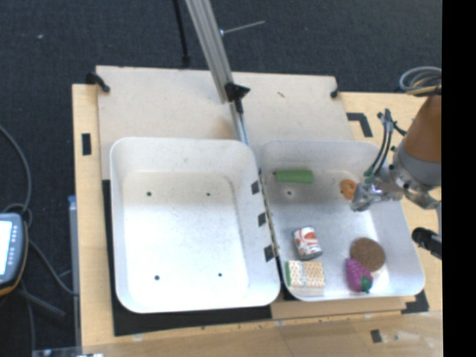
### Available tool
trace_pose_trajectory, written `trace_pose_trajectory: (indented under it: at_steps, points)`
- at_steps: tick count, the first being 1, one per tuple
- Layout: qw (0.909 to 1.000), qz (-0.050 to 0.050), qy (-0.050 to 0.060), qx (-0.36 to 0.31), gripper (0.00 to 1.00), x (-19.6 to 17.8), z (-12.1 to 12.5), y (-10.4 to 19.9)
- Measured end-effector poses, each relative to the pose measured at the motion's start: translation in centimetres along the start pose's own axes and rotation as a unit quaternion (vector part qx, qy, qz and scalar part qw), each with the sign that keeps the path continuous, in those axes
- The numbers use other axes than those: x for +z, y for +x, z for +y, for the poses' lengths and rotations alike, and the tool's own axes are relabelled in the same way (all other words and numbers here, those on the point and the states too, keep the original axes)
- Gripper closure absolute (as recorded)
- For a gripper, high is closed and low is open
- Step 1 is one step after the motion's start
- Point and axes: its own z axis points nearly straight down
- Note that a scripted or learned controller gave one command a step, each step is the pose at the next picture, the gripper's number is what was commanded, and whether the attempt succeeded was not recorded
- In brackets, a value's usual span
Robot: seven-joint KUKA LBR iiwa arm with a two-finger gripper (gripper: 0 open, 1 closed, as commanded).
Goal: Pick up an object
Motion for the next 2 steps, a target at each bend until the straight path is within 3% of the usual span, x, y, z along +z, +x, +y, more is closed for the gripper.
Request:
trace_pose_trajectory:
  at_steps: [1,2]
  points:
    - [1.0,-0.001,-0.001,0.0,1.0,-6.3,0.85,-0.19]
    - [1.0,0.0,0.002,-0.001,1.0,-6.55,0.93,-0.27]
